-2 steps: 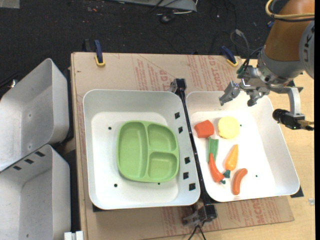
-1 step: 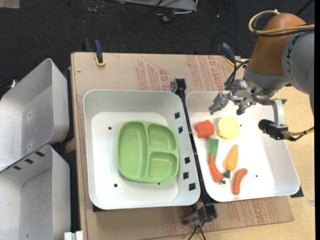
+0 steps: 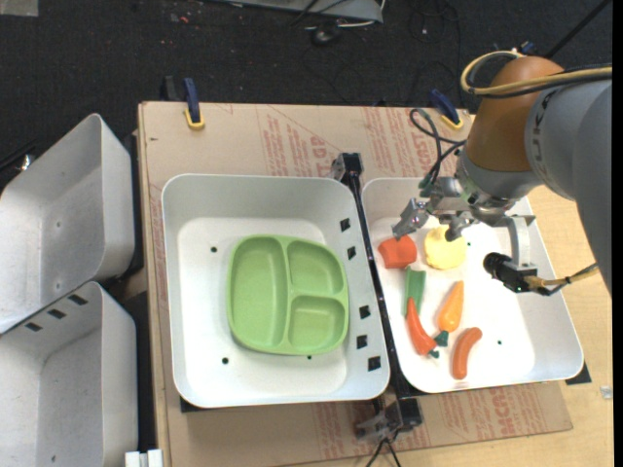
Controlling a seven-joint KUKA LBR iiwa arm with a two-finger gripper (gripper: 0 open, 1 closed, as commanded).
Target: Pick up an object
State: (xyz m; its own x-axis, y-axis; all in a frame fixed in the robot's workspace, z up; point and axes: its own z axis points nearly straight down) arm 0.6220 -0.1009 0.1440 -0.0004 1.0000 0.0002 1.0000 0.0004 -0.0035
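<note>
Approach is the step in hand: the tool (image 3: 429,219), fingers apart and gripping nothing, hangs just above the lemon (image 3: 445,252) in the right bin (image 3: 555,343), so next it must drop and close.

The arm (image 3: 545,115) is running off the right edge of the shot, so most of it is getting cut off, and it's covering the far right corner of the right bin (image 3: 545,358) plus some of that bin's far rim. The gripper (image 3: 433,220) is looking too small and cluttered to tell how the fingers are sitting. Two spare white bins (image 3: 58,261) are getting clipped by the left edge and bottom left corner of the frame.
</note>
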